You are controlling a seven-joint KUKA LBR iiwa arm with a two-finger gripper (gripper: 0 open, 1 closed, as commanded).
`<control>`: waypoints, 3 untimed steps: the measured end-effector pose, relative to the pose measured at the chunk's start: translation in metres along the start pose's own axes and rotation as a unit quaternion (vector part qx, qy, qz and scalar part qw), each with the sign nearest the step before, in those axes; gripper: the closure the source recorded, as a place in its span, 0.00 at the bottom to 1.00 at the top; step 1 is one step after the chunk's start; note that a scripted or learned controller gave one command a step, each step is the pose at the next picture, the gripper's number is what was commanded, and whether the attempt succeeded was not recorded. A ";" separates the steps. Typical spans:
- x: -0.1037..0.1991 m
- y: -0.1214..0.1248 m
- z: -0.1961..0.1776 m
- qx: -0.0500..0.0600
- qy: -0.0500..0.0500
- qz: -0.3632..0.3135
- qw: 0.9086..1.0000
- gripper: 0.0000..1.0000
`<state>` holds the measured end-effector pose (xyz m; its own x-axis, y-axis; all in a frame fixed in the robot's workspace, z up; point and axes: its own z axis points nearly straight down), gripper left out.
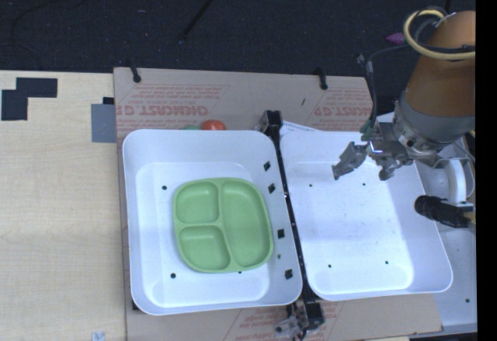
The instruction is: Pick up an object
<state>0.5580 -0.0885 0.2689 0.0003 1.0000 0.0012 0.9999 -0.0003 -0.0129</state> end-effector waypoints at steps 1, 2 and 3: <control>0.000 0.002 -0.006 -0.006 -0.001 -0.001 1.000 0.00; 0.003 -0.003 0.039 -0.002 0.000 -0.001 1.000 0.00; 0.009 -0.004 0.084 -0.003 0.000 0.000 1.000 0.00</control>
<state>0.5533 -0.0792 0.1850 0.0003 1.0000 0.0016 1.0000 -0.0003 -0.0078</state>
